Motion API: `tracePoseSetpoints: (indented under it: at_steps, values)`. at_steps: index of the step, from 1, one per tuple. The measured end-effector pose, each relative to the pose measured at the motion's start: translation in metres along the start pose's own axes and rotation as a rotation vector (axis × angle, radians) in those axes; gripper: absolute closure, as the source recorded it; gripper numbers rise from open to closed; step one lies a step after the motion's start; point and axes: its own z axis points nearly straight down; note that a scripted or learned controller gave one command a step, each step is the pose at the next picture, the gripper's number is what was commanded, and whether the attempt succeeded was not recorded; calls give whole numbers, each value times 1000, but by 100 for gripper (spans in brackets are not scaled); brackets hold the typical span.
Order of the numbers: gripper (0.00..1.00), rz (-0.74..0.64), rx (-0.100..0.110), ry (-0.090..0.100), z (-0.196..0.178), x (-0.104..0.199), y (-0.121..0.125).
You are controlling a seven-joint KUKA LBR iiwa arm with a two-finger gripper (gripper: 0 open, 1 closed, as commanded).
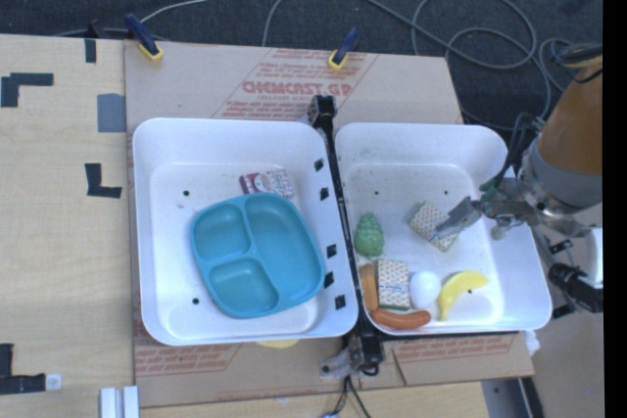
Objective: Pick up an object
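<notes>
Your gripper [453, 219] sat low in the right bin [490, 144], touching one speckled block [429, 222]; whether it was open or closed on it, you could not tell. One green toy [369, 235], one egg [424, 288], one banana [460, 291], one sausage [400, 318] and one patterned box [393, 282] lay nearby. The left bin [157, 147] held one blue divided tray [257, 255] and one small packet [266, 182].

Red block lettering on the cardboard sheet [294, 83] under the bins, seen upside down, roughly "CHEMCAST GP", smaller red lines below it too blurred to read, print on the small red-and-white packet [265, 182] in the left bin unreadable
</notes>
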Motion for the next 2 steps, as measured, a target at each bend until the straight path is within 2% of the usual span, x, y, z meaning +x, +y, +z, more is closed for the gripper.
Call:
tracePoseSetpoints:
  at_steps: [1, 2]
  values:
    - [0, 6, -7, -10, 116, 34, 30]
    - [0, 8, -9, -19, 137, 38, 104]
